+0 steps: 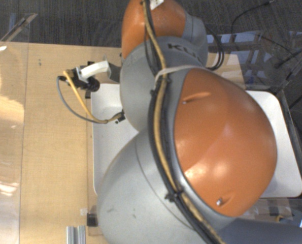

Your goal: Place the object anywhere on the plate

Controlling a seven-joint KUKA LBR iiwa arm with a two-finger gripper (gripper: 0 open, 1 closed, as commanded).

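The arm's grey and orange body [201,136] looms close under the camera and covers the middle of the view. It hides most of the floors of both bins. At its upper left a small white fitting [92,69] sticks out, with black and yellow cables [77,103] looping from it over the far corner of the left bin [105,141]. A strip of the right bin [289,151] shows past the arm's right side.
The tan wooden bench top [39,136] runs along the left, with a clear panel's edge [24,111] across it. Dark carpet [64,9] lies beyond the bench. Black cables and a metal frame [272,50] stand at the upper right.
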